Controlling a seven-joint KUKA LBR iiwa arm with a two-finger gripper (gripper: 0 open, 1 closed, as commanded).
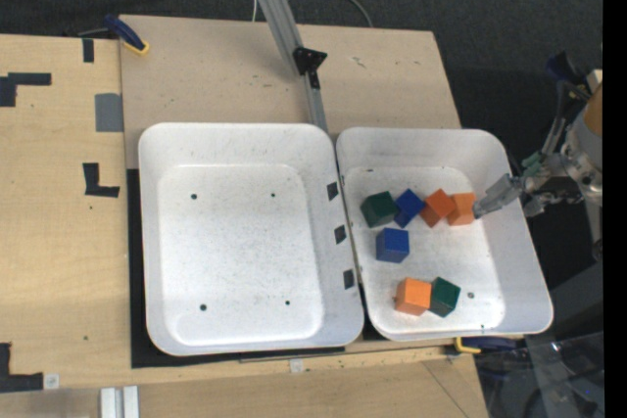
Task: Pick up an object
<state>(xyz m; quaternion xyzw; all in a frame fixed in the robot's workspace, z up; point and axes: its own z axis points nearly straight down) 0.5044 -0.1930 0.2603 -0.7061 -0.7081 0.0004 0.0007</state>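
Observation:
The right bin (509,259) holds several small cubes. In a row near its middle sit a dark green cube (378,208), a blue cube (408,206) and two orange cubes (439,207) (461,209). Another blue cube (392,244) lies just below them. An orange cube (413,295) and a green cube (444,296) sit side by side near the front. My gripper (498,194) reaches in low over the bin's right rim, its tip right next to the rightmost orange cube. Whether it touches that cube is unclear.
The left bin (157,210) stands beside the right one, their rims meeting in the middle. A slanted metal bar (279,5) crosses the bench behind the bins. The wooden bench top (59,162) extends to the left.

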